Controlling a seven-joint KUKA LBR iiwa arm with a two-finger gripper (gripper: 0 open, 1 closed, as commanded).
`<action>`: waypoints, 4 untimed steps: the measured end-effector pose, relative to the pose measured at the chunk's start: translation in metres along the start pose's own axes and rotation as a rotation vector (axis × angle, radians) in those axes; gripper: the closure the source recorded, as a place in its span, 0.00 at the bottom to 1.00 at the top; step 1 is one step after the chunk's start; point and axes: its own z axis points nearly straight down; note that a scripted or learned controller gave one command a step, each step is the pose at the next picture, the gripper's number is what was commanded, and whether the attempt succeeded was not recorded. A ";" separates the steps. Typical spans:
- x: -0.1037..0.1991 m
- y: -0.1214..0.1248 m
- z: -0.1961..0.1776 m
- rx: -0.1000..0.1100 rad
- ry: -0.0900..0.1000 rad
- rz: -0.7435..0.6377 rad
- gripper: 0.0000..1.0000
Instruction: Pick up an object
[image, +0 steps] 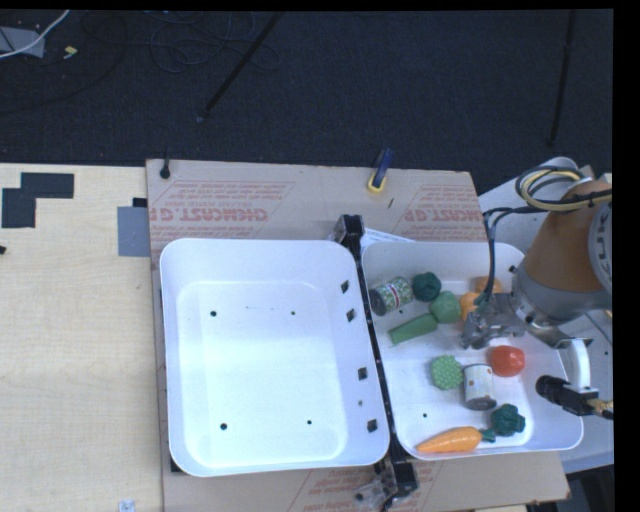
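Note:
The right bin (560, 435) holds several small objects. A red tomato (507, 360) lies near its middle right, with a small grey can (478, 386) and a green knobbly piece (446, 372) to its left. A carrot (450, 440) and a broccoli piece (507, 420) lie by the front wall. Further back are a labelled can (392, 294), a dark green ball (427, 286), a green bar (412, 328), a light green piece (446, 306) and an orange-yellow piece (478, 297). My gripper (483, 328) hangs low over the bin, just above-left of the tomato and beside the light green piece.
The left bin (180, 300) is a large white tray sharing a black-clipped divider (365, 340) with the right one. Both stand on a cardboard sheet (250, 205). A blue and yellow clamp (379, 172) sits at the back edge. The arm's body (565, 260) covers the right bin's far right corner.

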 end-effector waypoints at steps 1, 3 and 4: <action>-0.039 -0.081 0.026 -0.002 0.000 0.007 1.00; 0.108 -0.012 -0.074 -0.003 0.002 -0.009 1.00; 0.215 0.015 -0.153 -0.007 0.004 -0.012 1.00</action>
